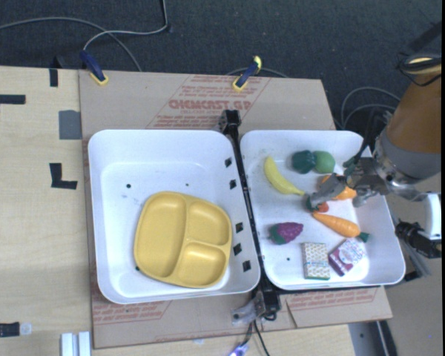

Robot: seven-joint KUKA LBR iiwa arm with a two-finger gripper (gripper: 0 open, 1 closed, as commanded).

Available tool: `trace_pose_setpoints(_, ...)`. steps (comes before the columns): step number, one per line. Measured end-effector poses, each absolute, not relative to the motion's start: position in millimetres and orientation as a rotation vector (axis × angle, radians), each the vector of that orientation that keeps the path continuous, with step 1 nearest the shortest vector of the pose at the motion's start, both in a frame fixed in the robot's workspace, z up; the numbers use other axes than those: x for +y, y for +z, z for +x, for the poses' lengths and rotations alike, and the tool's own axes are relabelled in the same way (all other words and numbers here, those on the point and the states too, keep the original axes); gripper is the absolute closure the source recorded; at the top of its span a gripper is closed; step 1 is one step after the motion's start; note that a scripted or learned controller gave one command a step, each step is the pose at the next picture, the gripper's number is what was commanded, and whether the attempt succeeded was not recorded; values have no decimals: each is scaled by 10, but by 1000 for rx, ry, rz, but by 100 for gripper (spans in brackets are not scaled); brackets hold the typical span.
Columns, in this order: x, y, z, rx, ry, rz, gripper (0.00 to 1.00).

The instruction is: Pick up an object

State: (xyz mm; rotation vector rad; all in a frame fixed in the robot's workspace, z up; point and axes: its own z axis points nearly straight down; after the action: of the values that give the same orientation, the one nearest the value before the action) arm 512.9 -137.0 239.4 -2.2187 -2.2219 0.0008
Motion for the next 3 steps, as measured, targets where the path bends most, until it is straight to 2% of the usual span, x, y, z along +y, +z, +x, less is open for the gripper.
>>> trace_pose_setpoints(1,-1401,946,5783,-2221,2,-2218,0)
trace_pose_setpoints(2,-1726,1275,6556,-2224,3,-2219,0)
trace_pose_setpoints(3,-1586,862,6690,-2226,2,-2222,0)
